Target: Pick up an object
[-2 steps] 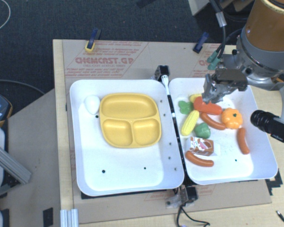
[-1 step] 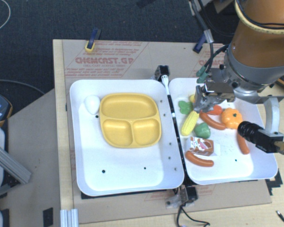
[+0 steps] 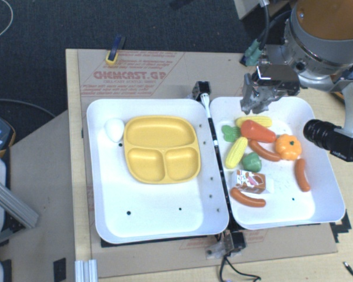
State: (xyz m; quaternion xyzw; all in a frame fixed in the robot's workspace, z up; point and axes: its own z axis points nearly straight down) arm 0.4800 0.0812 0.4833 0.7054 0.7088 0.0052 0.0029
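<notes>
My gripper (image 3: 253, 106) hangs open over the far end of the right bin (image 3: 326, 207), with nothing between its fingers. Just in front of it lie a yellow corn cob (image 3: 254, 121) and an orange-red carrot (image 3: 257, 131). Further forward are a second corn cob (image 3: 236, 151), an orange fruit (image 3: 287, 147), a green leafy piece (image 3: 230, 133), a green round piece (image 3: 252, 163), a wrapped meat pack (image 3: 250, 182) and three sausages (image 3: 264, 151), (image 3: 302, 175), (image 3: 247, 200).
The left bin (image 3: 106, 204) holds a yellow divided tray (image 3: 161, 148) and a white egg (image 3: 114, 129) at its far left. A black divider strip (image 3: 215, 151) runs between the bins. The near right of the right bin is bare floor.
</notes>
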